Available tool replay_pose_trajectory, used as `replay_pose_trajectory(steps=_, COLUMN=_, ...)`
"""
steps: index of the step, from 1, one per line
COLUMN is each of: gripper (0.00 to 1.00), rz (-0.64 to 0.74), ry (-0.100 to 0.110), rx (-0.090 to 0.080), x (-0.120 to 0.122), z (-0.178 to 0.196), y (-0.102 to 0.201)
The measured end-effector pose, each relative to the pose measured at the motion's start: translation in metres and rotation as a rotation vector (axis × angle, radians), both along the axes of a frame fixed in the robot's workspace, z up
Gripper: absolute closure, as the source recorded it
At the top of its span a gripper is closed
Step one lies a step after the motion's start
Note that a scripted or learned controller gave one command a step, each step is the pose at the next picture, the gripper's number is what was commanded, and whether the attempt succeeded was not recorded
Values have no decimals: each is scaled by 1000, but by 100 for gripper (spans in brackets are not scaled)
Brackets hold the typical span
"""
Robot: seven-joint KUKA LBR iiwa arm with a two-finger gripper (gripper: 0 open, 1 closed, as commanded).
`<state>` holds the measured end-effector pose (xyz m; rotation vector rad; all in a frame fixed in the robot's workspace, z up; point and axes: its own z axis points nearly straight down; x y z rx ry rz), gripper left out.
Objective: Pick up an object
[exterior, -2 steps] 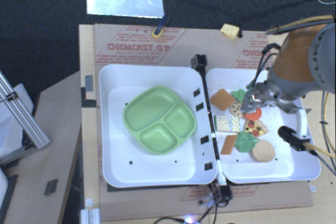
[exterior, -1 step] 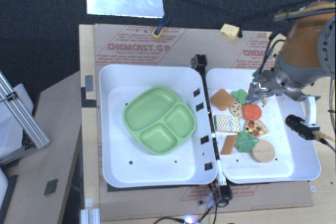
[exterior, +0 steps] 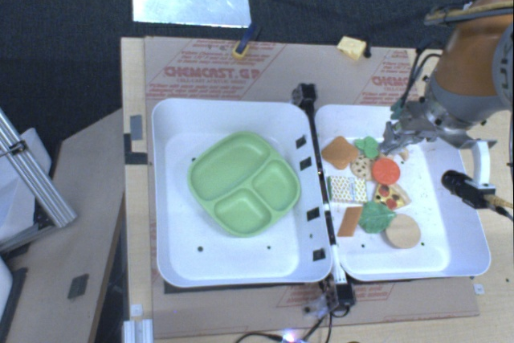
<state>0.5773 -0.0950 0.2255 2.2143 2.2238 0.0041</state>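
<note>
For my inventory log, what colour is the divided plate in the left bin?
Light green, seen clearly in the camera view: the divided plate has three compartments.

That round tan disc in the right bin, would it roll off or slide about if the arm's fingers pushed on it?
The tan disc lies flat on the bin floor, so it would probably slide rather than roll. It looks thin and stiff, like toy food, so likely light. Lying so low, it may be hard for the gripper to get fingers around its edge.
</note>
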Motion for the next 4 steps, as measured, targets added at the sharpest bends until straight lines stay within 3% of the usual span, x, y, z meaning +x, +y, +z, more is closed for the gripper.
replay_pose_trajectory(steps=3, gripper=100, rz=5, ry=1, rx=3, x=62, z=13, y=157)
replay_pose_trajectory(steps=4, gripper=100, rz=2, ry=5, rx=1, x=69, z=-12, y=171)
